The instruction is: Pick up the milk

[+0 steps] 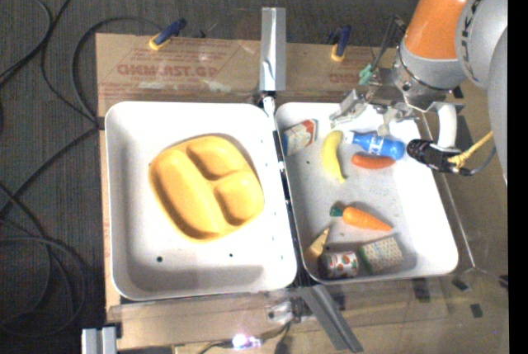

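Over the right bin's [429, 204] far edge the gripper [369, 106] is hung, jaw state untellable. Approach step judged; a shift toward the milk carton [299, 134] at the far-left corner is needed.

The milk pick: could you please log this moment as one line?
pincer: above right bin rear | milk: rear-left corner, not gripped | blue bottle, banana: near pincer

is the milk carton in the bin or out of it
In. The milk carton lies in the right bin, at its upper left corner beside the banana.
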`<state>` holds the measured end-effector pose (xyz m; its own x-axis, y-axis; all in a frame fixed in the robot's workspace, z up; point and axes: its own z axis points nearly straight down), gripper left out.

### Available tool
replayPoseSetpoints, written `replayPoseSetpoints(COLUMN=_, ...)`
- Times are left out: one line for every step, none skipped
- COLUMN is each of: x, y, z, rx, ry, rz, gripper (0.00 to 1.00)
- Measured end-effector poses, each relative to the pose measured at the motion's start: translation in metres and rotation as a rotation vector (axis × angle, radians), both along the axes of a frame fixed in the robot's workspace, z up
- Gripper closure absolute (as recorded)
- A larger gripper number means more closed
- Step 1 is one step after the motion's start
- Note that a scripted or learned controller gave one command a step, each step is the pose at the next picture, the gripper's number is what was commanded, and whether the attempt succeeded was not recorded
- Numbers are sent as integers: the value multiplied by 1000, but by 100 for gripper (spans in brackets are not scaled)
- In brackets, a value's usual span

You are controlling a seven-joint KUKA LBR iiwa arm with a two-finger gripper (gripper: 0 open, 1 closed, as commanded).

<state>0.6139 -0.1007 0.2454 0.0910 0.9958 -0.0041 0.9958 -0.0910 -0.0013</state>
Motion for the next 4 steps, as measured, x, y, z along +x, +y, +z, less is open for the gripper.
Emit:
replayPoseSetpoints(x=-40, y=-17, z=-129, rx=4, ry=2, rz=279, gripper=0)
replayPoseSetpoints(x=6, y=0, z=-157, rx=-2, ry=-6, rz=513, gripper=0)
replayPoseSetpoints(x=-43, y=-23, z=-128, rx=4, ry=1, rz=631, gripper=0)
replayPoseSetpoints(x=-106, y=-30, z=-156, rx=-4, ry=-12, rz=948, gripper=0)
